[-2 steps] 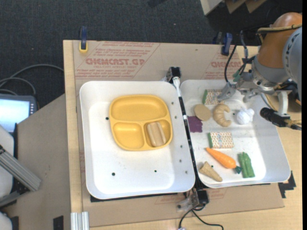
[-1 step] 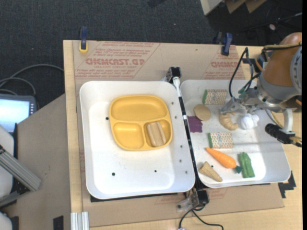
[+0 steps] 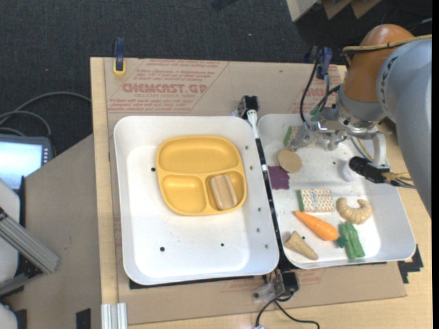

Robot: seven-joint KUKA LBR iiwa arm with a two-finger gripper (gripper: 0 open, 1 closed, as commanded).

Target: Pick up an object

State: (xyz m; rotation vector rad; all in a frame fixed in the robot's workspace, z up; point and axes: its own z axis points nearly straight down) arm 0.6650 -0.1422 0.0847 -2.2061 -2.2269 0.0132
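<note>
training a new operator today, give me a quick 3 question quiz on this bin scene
1. True or false: the yellow divided plate sits in the left bin.
2. Which item lies inside a compartment of the plate? A) the carrot B) the bread roll C) the green vegetable
3. Fill in: in the camera view, the gripper is over the ____ bin, near its far edge.

Key
1. True.
2. B: the bread roll lies in the lower right compartment. The carrot and the green vegetable lie in the right bin.
3. Right.
</note>
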